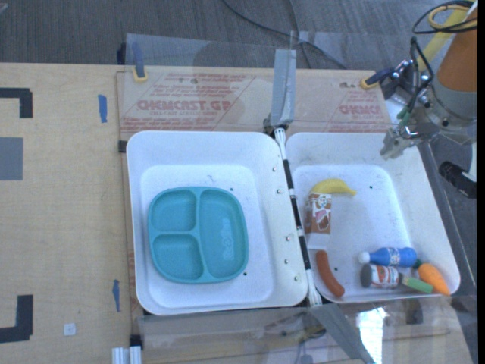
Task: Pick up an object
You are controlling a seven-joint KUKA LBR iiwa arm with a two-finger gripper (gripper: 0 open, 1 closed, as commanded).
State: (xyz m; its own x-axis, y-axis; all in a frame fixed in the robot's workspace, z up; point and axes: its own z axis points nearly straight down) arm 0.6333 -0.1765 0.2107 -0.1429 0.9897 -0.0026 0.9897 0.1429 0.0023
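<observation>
Toys crowd the right bin, with the gripper up at its far right corner.
The teal divided plate (198, 233) fills the left bin; the banana (334, 187), carton (319, 213), sausage (329, 272), bottles (389, 257) and carrot (433, 277) lie close-packed, so a descent may nudge neighbours. I cannot tell the gripper (395, 144) state.

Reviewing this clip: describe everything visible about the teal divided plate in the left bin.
The teal plate is a rounded-square dish that looks like smooth plastic, moulded into three compartments: two smaller ones on the view's left, one above the other, and one tall one on the right. It lies flat and right side up on the floor of the left bin, roughly centred, slightly rotated. Nothing lies in it, and only the bin floor touches it.
</observation>
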